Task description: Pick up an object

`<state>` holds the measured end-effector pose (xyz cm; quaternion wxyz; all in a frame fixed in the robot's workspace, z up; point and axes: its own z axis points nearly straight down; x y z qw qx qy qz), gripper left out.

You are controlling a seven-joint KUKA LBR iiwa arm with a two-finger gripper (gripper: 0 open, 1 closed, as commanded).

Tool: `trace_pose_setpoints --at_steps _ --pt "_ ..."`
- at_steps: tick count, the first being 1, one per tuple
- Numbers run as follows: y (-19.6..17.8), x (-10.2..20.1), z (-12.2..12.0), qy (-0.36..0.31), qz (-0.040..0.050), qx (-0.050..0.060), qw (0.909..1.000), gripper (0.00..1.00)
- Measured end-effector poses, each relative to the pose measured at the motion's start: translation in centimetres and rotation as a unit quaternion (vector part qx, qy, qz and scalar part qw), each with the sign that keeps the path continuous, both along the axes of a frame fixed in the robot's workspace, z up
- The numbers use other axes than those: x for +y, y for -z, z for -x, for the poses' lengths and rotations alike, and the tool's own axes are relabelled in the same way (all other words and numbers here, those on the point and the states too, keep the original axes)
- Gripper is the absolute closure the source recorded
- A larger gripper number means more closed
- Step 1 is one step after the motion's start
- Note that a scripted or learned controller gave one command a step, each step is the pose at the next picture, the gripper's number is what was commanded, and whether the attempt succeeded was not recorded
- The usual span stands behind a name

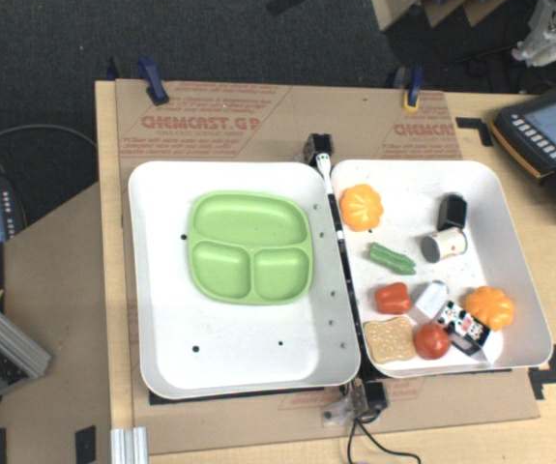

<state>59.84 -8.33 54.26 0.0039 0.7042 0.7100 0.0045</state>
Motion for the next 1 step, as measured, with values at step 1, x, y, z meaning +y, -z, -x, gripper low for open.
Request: trace_pose_setpoints --at_steps 1 --pt "29.59 2.14 7.57 0.005 -0.0011 0.016 0.9999 1.0"
